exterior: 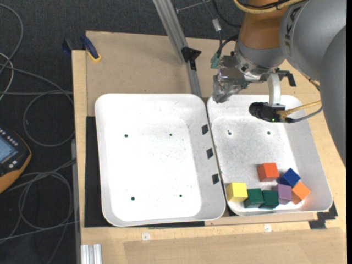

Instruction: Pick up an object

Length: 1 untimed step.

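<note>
Camera view | bins [110, 147]: 2 | blocks [269, 190]: 7 | end effector [223, 94]: 1

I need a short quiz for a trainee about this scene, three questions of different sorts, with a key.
1. True or false: the blocks lie in the left bin.
2. Which block lies nearest the left bin: (a) yellow block, (b) blue block, (c) red block?
3. Fill in: the gripper hangs over the right bin's ____ rim.

Key: 1 false; 2 a; 3 far.
</note>
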{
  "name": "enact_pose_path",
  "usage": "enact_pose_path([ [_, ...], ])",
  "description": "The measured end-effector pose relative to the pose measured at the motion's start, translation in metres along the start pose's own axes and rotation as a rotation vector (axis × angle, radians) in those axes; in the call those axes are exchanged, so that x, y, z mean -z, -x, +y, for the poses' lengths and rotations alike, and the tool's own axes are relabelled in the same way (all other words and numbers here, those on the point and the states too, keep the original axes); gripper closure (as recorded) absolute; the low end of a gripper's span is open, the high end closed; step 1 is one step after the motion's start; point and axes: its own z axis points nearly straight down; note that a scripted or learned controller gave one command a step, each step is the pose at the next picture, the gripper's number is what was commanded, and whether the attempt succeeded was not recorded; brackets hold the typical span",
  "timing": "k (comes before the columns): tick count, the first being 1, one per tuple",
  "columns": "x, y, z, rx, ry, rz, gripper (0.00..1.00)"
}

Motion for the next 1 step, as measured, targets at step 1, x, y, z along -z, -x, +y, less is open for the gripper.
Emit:
enact_pose_path([
  [1,-0.0098,-0.0603,0.0208,0.001,0.003,0.000,1.00],
])
